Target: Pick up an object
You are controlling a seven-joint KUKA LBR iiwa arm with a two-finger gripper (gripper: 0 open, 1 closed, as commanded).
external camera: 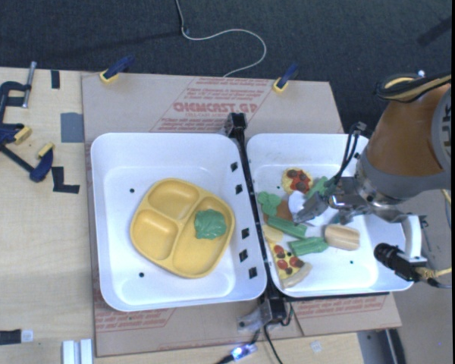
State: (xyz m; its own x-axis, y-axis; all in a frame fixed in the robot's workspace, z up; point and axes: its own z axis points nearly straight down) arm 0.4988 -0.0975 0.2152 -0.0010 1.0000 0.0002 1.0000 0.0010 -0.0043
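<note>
Gripper (312, 205) low in the right bin (364, 283), mid-right of frame, over the toy food pile (296, 237); can't tell its grip state. Left bin (110, 203): yellow tray (163, 233) with green lump (210, 224).

Red print is showing on the cardboard sheet (212, 105) lying under the bins, upside down from this cam; big line is reading approx. "CHEMCAST GP", last letters partly cut off by a black clip; smaller red lines above and beside it are staying too fine to read; no other legible text or nos.
</note>
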